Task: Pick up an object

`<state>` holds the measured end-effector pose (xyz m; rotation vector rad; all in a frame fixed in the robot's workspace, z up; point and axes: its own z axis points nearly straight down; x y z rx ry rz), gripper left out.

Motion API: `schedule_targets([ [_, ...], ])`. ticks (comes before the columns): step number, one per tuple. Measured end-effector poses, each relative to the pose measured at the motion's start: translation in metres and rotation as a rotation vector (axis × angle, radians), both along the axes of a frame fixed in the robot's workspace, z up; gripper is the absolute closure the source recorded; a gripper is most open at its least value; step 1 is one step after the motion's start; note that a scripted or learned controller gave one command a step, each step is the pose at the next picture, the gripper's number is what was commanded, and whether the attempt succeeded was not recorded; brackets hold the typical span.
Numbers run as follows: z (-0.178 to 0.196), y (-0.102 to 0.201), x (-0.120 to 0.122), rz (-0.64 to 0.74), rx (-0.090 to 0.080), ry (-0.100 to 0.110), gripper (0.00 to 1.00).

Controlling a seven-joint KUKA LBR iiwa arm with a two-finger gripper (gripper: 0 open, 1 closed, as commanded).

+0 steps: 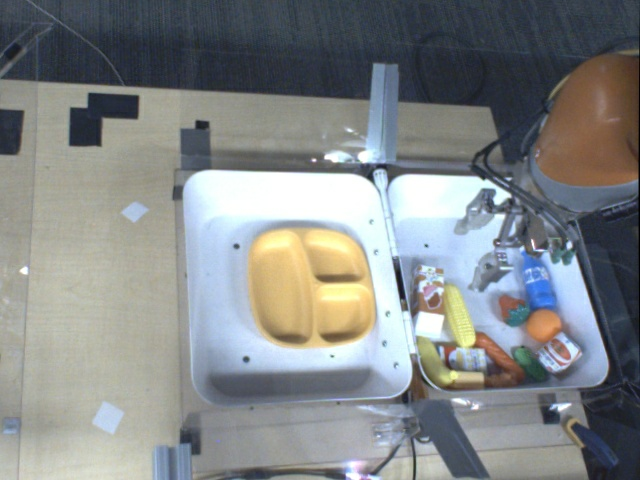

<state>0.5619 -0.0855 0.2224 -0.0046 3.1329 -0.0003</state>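
The right bin point(440, 203) holds several toy foods: a corn cob point(458, 315), a banana point(431, 359), a carrot point(496, 352), a red-brown box point(429, 287), a white cube point(430, 325), a blue bottle point(538, 284), an orange point(543, 325) and a red-and-white can point(561, 352). My gripper point(482, 240) hangs over the upper middle of this bin, left of the blue bottle. Its two grey fingers point(475, 211) are spread open with only bare bin floor between them. The arm's orange band point(592, 118) sits above at the right.
The left bin point(215, 268) holds a yellow divided plate point(308, 286). A metal post point(383, 108) stands behind the ridge between the bins. A green pepper point(528, 361) and a small bottle point(468, 360) lie in the crowded front of the right bin.
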Motion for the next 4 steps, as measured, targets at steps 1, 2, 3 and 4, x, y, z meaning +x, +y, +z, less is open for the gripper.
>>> schedule_targets([
  [1, -0.113, -0.0293, -0.0291, 0.075, -0.004, -0.021, 0.0],
  [2, -0.1134, -0.0291, -0.0293, 0.076, -0.004, -0.021, 0.0],
  [3, -0.1136, -0.0291, -0.0294, 0.076, -0.004, -0.021, 0.0],
  [4, -0.1138, -0.0291, -0.0294, 0.076, -0.004, -0.02, 0.0],
])
